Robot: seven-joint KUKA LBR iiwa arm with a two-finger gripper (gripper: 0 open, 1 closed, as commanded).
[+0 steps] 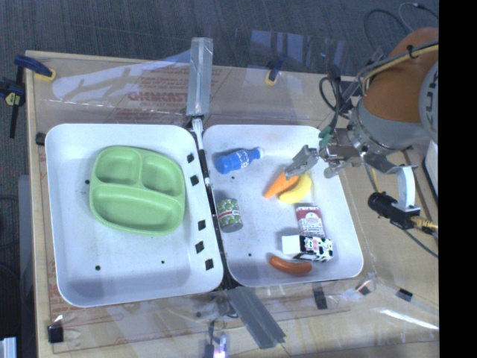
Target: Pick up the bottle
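Observation:
A small blue bottle (236, 159) lies on its side near the back left of the right bin (246, 267), cap pointing right. My gripper (301, 161) hangs over the right bin's back right part, to the right of the bottle and apart from it. Its fingers are spread, with nothing between them. Just below the fingertips lie an orange carrot (274, 186) and a yellow piece (298, 189).
The left bin (67, 267) holds a green divided plate (139, 189). In the right bin there are also a small green can (229, 214), a red carton (308, 221), a black-and-white cow-patterned box (309, 246) and a sausage (291, 264). Cables hang at the right.

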